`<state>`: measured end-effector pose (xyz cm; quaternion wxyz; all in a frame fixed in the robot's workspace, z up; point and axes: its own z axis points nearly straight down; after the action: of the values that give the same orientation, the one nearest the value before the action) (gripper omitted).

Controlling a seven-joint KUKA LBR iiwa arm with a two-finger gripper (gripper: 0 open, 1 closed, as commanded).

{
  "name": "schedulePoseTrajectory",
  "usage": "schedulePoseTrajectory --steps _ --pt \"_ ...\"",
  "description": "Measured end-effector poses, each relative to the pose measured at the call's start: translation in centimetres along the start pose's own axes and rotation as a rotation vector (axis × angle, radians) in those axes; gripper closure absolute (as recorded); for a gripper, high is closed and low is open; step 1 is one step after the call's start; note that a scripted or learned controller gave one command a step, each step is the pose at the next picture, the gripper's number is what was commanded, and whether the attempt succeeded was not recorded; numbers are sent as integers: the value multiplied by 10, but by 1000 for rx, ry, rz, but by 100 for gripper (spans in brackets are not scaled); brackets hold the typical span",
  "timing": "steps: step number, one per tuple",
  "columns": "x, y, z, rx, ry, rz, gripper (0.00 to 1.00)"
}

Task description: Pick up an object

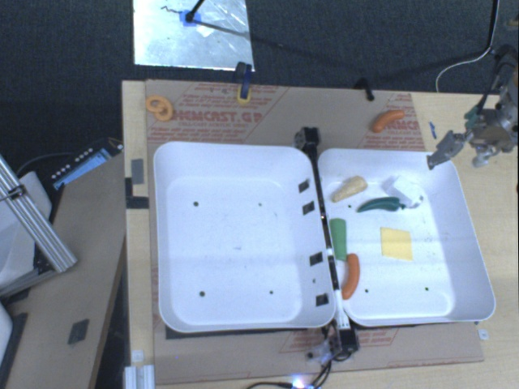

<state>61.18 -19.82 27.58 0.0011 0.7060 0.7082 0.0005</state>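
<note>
The right bin point(466, 250) holds several small items. A beige lump point(349, 188) lies near its back left, with a dark green pepper point(381, 205) and a white piece point(403, 190) beside it. A yellow square slice point(396, 243) lies in the middle. A green stick point(337, 235) and an orange-red sausage point(350, 275) rest along the left wall. My gripper point(456, 154) hangs over the bin's back right corner, open, with nothing between its fingers. It is well apart from all the items.
The left bin point(235, 233) stands beside the right one. On the cardboard behind the bins lie an orange sausage point(388, 120), an orange ring point(160, 107) and a yellow-blue clamp point(242, 83). A white cable point(466, 61) loops at the back right.
</note>
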Motion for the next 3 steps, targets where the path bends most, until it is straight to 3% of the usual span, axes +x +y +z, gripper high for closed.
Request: schedulePoseTrajectory --steps 1,2,3 --pt "0 1 -11 -4 -1 -4 100" --pt "-9 -85 19 8 2 6 100" --pt "-8 -74 -81 -11 -4 -2 100"
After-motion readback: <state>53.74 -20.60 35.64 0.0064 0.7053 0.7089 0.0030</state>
